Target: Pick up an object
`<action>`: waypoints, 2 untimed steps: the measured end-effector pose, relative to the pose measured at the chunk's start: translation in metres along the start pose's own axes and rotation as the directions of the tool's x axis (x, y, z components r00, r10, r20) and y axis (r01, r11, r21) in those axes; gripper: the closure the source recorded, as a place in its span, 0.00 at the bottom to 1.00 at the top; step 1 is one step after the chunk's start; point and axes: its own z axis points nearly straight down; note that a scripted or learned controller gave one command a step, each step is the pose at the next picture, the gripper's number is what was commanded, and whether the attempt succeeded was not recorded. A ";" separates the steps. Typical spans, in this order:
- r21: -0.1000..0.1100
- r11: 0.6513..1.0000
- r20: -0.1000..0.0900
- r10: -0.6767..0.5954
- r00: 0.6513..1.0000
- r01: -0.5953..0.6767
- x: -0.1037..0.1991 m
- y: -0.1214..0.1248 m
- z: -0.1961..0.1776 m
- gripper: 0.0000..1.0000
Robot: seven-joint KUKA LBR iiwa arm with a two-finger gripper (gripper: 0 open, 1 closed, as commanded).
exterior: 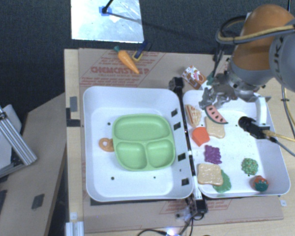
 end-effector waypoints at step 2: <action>0.002 1.000 -0.001 -0.001 1.000 0.001 0.102 -0.053 0.022 1.00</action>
